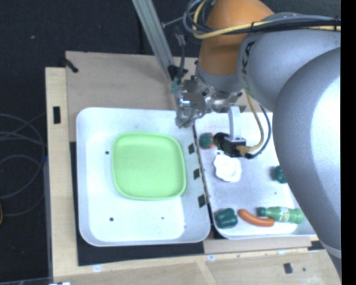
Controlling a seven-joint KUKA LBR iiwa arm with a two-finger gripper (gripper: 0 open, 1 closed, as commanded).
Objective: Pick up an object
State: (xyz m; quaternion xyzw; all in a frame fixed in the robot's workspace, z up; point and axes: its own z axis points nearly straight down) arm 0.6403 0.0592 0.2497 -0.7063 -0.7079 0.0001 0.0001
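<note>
My gripper [186,113] hangs over the far end of the divider between the two bins, above the back right corner of the left bin [95,159]. A light green square plate [149,165] lies in the left bin. In the right bin [255,183] are a white crumpled object [227,168], a small dark green round piece [206,139], a dark green block [226,218], an orange carrot-like piece [255,219], a green bottle [282,214] and a small teal item [278,174]. Nothing is visibly held.
The grey arm and its orange band [231,34] cover the right bin's far right part. A slanted metal rod [154,34] stands behind the bins. A black and yellow cable end [232,146] hangs beside the white object.
</note>
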